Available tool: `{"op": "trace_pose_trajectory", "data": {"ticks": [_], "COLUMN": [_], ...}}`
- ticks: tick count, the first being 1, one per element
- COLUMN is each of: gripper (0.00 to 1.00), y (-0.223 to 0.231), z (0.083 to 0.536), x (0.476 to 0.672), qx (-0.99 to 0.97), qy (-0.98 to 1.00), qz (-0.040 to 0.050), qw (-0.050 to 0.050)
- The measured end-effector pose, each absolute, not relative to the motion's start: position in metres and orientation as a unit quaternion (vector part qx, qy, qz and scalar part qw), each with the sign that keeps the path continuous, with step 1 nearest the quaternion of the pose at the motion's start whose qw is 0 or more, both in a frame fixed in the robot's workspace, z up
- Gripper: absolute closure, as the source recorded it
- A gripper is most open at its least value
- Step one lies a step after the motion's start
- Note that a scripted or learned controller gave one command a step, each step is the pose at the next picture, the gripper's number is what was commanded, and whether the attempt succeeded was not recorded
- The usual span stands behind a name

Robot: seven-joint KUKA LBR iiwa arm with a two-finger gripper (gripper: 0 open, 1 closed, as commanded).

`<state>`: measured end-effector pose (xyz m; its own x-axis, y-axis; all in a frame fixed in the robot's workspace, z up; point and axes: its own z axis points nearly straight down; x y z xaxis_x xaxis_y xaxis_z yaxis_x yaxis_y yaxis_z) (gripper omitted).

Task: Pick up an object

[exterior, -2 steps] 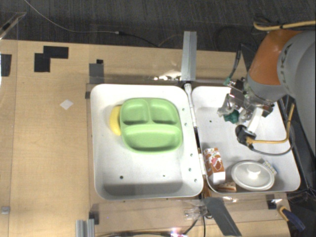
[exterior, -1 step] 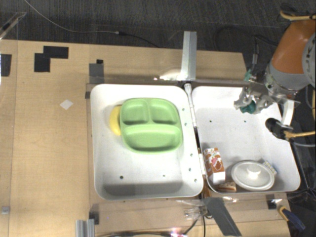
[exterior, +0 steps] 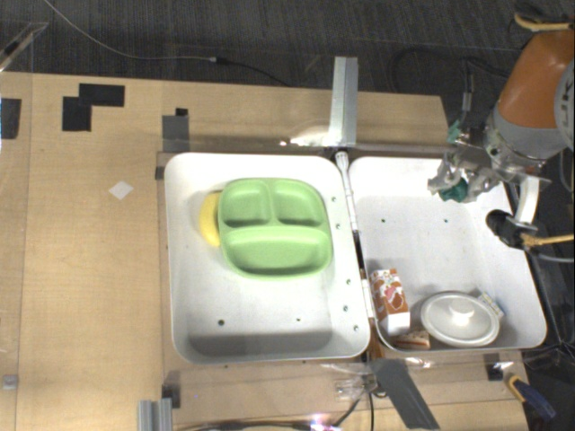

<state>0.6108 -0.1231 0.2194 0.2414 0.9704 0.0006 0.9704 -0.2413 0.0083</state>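
Candidate objects: green divided plate (exterior: 272, 226) sits in the left bin (exterior: 189, 277), covering most of a yellow item (exterior: 208, 219) at its left edge; in the right bin (exterior: 422, 232), a small red-and-white carton (exterior: 390, 299) lies against the left wall near the front, with a round silvery lid-like dish (exterior: 461, 319) just beside it. Gripper (exterior: 458, 184) hangs over the right bin's back right corner, well apart from all of these; nothing visible in it, and how far it is open cannot be told.
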Motion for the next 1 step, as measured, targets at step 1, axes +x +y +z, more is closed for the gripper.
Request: {"op": "trace_pose_trajectory", "data": {"ticks": [1], "gripper": [1.00], "y": [-0.0559], "z": [0.1838], "x": [0.5642], "qx": [0.854], "qy": [0.521], "qz": [0.0002], "qw": [0.000]}}
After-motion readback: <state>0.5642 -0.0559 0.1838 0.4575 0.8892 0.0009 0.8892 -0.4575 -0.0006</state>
